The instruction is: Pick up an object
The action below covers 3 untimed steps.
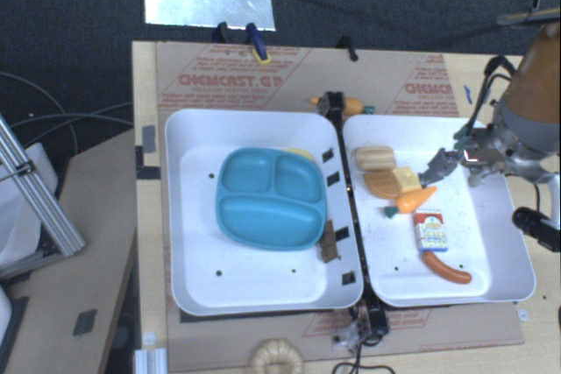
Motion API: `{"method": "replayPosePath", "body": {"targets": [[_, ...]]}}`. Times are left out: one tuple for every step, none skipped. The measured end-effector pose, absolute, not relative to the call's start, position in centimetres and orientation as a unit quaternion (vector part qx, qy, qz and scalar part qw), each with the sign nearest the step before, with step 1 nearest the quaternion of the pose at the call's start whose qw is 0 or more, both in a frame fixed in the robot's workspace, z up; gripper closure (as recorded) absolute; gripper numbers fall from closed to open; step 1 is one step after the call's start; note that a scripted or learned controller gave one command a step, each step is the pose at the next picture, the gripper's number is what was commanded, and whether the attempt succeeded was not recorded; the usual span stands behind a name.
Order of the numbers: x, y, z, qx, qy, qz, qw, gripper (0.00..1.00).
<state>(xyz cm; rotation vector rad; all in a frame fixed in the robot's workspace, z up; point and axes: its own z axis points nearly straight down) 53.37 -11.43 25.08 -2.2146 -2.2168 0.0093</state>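
A: Where does the arm sit?

B: It reaches in from the right, grey with an orange band above the wrist. Its gripper hangs over the right bin, tips pointing left and down toward the toy food. Whether the jaws are apart or together cannot be told; the dark fingers blur into one shape at this angle.

A: Is anything between them?

B: Nothing shows there. The tips are just beside the carrot, at its upper right, but contact cannot be confirmed.

A: And what lies in that bin?

B: A cluster in the upper left part: a bread roll at the top, a brown biscuit-like piece below it, and a pale yellow block touching that piece on the right. The carrot lies tilted just below the block. Lower down, a small red and white box stands apart from the cluster, and an orange-red sausage lies just below the box, near the bin's front.

A: The left bin?

B: It carries a blue divided plate near its middle, with a bit of something yellow showing at the plate's upper right edge. A small brown thing rests by the plate's lower right, close to the wall between the bins.

A: And the counter?

B: Brown board with red printing under both bins, and a beige ring at its front edge.
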Motion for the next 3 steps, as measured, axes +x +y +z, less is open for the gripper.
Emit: {"method": "replayPosePath", "body": {"targets": [[53.6,-11.4,25.7,-0.706,-0.708,-0.0006,-0.001,0.00],[53.7,-12.0,21.3,-0.707,-0.707,0.0004,0.000,0.00],[53.8,-13.1,16.0,-0.707,-0.707,0.0008,0.001,0.00]]}}
